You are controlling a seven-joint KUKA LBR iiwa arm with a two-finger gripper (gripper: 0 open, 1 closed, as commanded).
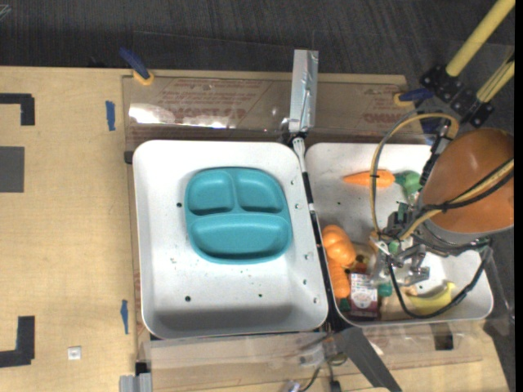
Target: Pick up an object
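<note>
— What is sitting on the tabletop (65, 243)?

— Two white bins are sitting side by side on the pale wood. Dark floor (204, 6) is showing past the top edge. Bits of blue tape (109, 114) are sticking to the wood, and clear plastic (204, 104) is lying behind the bins.

— What is lying in the left bin (155, 284)?

— A teal plate (237, 215) with three parts is lying in the middle of it.

— And the right bin (335, 170)?

— It is holding toy food. A carrot (368, 179) is lying near the back. An orange lumpy thing (337, 256) is leaning by the left wall. A small jar (364, 294) with a red label is sitting at the front, just beside it. A banana (429, 298) is lying at the front right.

— Is anything getting in the way?

— Yes. The arm (478, 182), with its orange band, is hanging over the right side of the bin, and cables are looping across it.

— What is the pincer (400, 256) doing?

— It is hanging low in the right bin, between the orange lump and the banana, near the jar. It is too tangled with wires, so I cannot tell if it is open or closed, or if it is touching anything.
</note>
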